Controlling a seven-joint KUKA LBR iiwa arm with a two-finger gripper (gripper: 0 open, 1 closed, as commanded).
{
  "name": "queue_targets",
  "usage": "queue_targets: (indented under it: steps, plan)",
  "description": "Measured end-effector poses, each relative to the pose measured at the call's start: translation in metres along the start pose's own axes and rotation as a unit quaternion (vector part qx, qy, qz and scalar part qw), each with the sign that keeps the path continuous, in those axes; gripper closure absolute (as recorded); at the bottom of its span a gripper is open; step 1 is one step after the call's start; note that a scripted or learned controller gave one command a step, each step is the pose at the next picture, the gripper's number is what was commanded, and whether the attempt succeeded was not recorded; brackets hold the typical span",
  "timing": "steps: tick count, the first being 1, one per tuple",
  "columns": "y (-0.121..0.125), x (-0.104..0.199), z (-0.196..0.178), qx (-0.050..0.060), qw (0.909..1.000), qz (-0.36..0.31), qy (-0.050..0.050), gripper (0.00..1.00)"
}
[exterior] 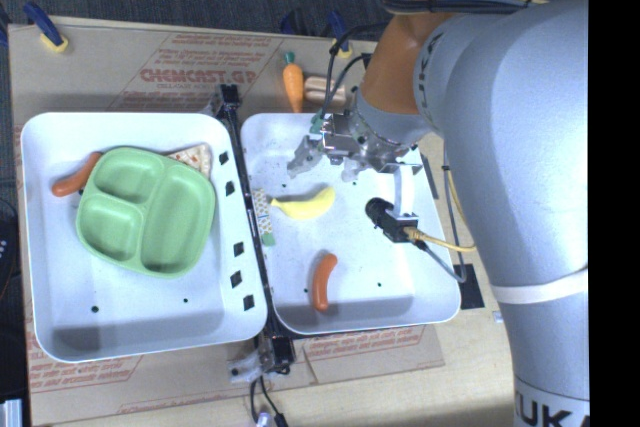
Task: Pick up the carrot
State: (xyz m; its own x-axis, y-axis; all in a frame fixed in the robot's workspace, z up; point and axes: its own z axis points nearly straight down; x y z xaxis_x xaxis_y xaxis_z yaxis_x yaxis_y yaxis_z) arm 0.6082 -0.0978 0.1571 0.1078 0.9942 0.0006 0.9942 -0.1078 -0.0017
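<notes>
The carrot (292,86), small and orange with a green top, lies on the cardboard just beyond the far rim of the right bin (430,305). My gripper (325,164) hangs over the far part of that bin, in front of and slightly right of the carrot, apart from it. Its fingers are spread open with nothing between them. A yellow banana (306,205) lies just below the fingertips.
An orange-red sausage (321,281) lies in the near part of the right bin. The left bin (50,315) holds a green divided plate (147,210), another sausage (74,178) and a toast slice (196,157). A tan block (326,91) sits beside the carrot.
</notes>
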Motion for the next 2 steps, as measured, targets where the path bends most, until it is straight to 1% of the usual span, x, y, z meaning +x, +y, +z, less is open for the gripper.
queue_targets:
  steps: [1,2]
  plan:
    - [0.052,-0.029,0.013,0.001,0.9982,0.060,0.000,0.00]
    - [0.052,-0.028,0.002,0.002,0.9984,0.056,0.000,1.00]
